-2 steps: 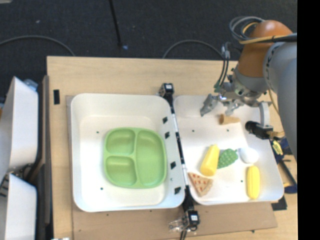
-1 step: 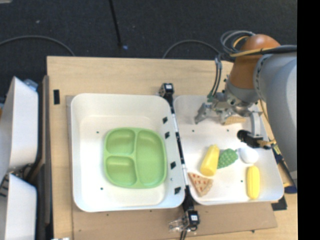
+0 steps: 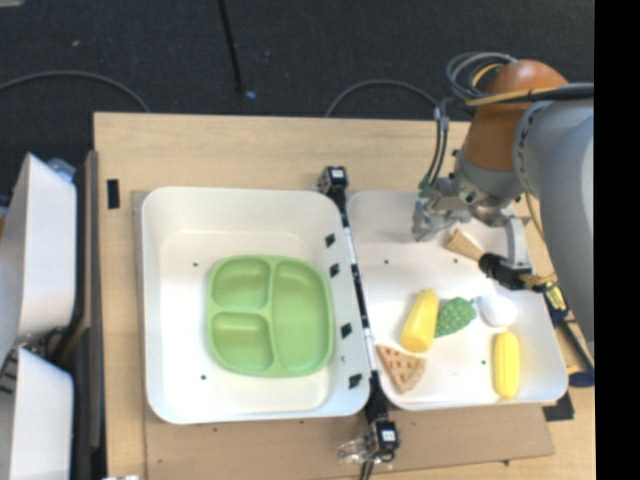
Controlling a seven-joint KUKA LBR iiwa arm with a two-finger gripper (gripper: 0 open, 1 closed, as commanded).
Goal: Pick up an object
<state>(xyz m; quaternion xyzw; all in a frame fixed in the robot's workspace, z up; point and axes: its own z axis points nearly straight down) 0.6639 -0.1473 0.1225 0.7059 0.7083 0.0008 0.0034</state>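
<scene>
Gripper (image 3: 437,218) is hovering, state untellable; you are finding the tan wedge (image 3: 463,243) just beside it, toward the arm.

- Bench (image 3: 220,148): pale wood, matt, faint grain.
- Bins (image 3: 180,388): white plastic, smooth, slight sheen.
- Tray (image 3: 270,315): green plastic, smooth, soft gloss.
- Corn (image 3: 420,320) and banana (image 3: 506,364): yellow plastic, glossy.
- Broccoli (image 3: 456,315): green, bumpy surface.
- Pizza slice (image 3: 401,367): tan and red, dotted, matt.
- Egg (image 3: 497,311): white, smooth, shiny.
- Arm (image 3: 560,178): grey smooth casing, glossy orange band (image 3: 500,118).
- Gripper (image 3: 432,221): dull grey metal.
- Floor (image 3: 300,38): dark, rough carpet.
</scene>
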